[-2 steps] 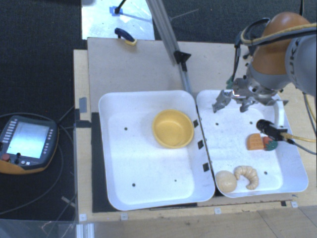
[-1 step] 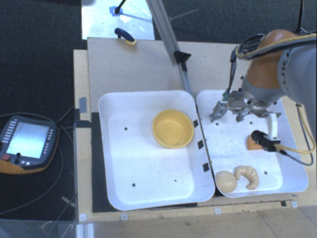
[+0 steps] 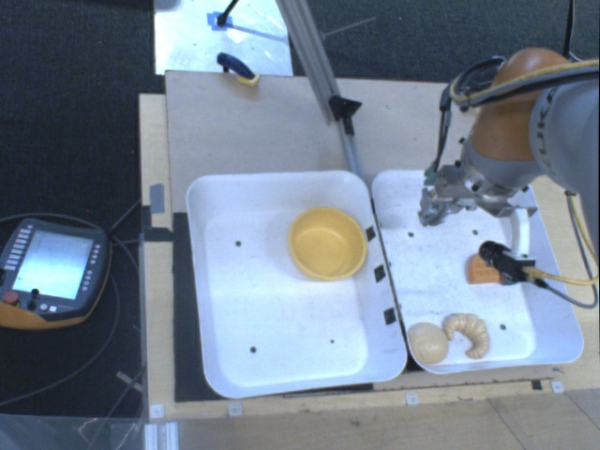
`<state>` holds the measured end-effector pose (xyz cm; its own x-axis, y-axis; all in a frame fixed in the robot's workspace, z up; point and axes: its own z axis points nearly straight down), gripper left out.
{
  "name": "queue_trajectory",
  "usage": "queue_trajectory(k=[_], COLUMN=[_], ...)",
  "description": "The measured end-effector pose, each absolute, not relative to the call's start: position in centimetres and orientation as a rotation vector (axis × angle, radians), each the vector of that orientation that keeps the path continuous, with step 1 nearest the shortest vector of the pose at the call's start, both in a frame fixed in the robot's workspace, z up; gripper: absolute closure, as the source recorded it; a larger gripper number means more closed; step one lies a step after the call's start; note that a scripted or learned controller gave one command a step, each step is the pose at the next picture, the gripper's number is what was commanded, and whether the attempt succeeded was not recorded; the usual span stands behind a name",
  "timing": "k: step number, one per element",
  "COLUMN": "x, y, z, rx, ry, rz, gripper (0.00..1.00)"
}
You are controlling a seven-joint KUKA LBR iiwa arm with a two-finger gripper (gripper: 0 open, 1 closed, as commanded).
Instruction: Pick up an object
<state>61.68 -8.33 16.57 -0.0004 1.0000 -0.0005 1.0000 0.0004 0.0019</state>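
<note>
Two white bins sit side by side on the tabletop (image 3: 281, 111), and I take the left bin (image 3: 234, 345) as my landmark. Its neighbour, the right bin (image 3: 553, 340), touches it along their shared edge. My arm (image 3: 562, 120) reaches over the far end of that right bin, grey with an orange band. Inside the left bin, toward its right half, rests a yellow bowl (image 3: 326, 242), upright. My gripper (image 3: 437, 204) hangs just right of the left bin's far right corner, over the right bin; whether it is parted or closed I cannot tell. Further right lies an orange piece (image 3: 481, 270), partly hidden by a black fitting. Just past the left bin's near right corner lie a pale round object (image 3: 429, 342) and, beside it, a curved croissant-like object (image 3: 469, 332).
</note>
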Motion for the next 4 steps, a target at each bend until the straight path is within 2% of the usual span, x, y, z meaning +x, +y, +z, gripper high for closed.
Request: queue_trajectory(k=[1,2,4], x=[60.9,60.9,56.3], y=[-7.9,-7.9,1.5], z=[21.6,21.2,20.6], rx=[2.218,2.221,2.216], ry=[2.22,2.221,2.228], rz=[0.005,0.001,0.001], gripper=[1.0,1.0,1.0])
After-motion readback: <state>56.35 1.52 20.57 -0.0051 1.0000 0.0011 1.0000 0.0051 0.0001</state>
